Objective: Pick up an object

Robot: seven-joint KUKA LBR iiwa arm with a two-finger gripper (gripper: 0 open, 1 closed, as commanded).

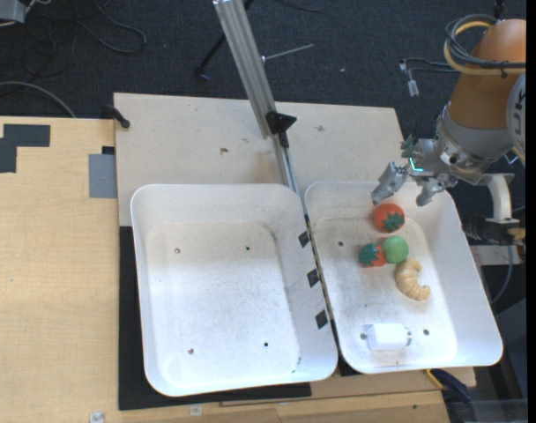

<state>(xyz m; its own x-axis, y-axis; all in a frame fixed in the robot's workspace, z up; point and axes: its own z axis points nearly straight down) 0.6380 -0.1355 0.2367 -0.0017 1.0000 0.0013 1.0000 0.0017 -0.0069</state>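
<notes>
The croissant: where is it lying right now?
The croissant lies in the right bin, just below the green ball and above the white block.

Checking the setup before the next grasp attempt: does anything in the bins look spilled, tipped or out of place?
Nothing stands out. The red tomato-like toy, green ball, small red-and-green toy, tan croissant-shaped toy and white block all lie inside the right white bin. The gripper hovers over its far edge.

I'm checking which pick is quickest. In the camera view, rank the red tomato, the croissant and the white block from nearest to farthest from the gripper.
From the gripper:
1. Red tomato, just below it at the right bin's top.
2. Croissant, mid-bin, toward the right.
3. White block, near the bin's bottom edge.
</notes>
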